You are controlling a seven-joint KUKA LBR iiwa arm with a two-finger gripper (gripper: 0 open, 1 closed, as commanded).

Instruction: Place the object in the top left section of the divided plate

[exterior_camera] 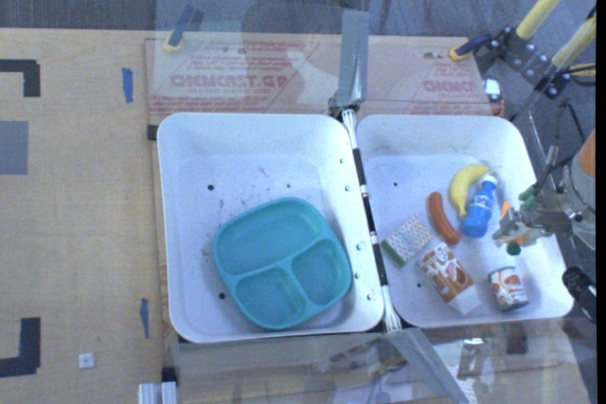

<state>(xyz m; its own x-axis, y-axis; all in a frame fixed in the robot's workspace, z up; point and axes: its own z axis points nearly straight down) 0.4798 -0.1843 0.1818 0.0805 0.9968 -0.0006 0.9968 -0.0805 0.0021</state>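
Arm at the right edge, gripper low and reaching left

The gripper (pixel 519 232) sits near the right edge of the camera view, a little below mid-height, its metal fingertip end pointing left. A small green and orange piece shows at that tip, but the view is too blurred there to tell how the fingers stand or whether anything lies between them. Behind the tip, the pale grey wrist body runs off to the right, partly cut by the frame edge. Above it, a patch of the orange band shows at the right margin. A dark rounded part of the arm shows lower down, near the bottom right corner.
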